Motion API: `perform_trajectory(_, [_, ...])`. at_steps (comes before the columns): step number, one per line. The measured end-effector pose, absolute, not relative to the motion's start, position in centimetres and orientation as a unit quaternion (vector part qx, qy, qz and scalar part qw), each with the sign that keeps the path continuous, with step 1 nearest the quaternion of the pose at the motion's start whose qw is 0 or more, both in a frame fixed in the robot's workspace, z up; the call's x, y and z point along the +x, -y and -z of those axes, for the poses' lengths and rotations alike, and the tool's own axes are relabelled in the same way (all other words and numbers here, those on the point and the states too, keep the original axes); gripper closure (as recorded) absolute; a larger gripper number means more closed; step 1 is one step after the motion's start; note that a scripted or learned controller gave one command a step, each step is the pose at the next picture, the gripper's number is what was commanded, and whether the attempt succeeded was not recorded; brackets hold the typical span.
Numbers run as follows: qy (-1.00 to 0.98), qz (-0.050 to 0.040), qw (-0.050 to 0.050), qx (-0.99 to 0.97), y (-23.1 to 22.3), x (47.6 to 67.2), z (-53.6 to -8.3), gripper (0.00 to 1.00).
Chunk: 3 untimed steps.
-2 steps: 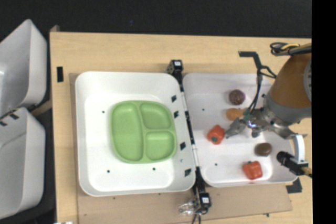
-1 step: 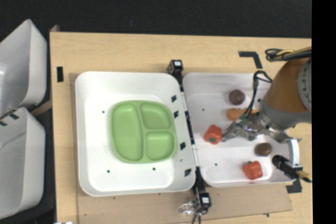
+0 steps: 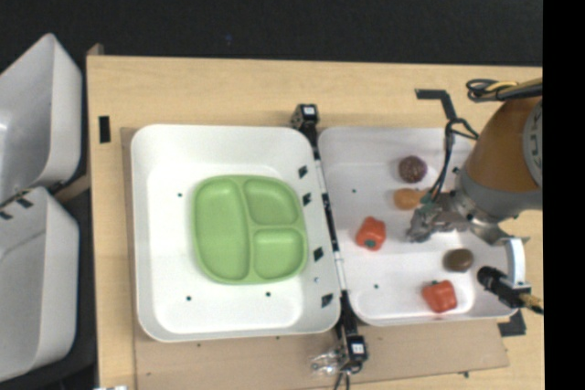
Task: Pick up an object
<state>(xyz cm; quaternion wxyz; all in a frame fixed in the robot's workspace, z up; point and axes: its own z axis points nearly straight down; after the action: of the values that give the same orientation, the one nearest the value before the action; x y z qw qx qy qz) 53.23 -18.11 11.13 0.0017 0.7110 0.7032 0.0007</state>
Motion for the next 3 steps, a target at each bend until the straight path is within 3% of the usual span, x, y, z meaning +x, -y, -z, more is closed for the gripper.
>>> perform_trajectory(2, [-0.708, -0.0015, 0.003, 0.706, 18.4, 53.6, -23.6, 1.0])
perform_trajectory(3, [-0.709, -0.0009, 0.002, 0.706, 18.5, 53.7, -26.7, 1.0])
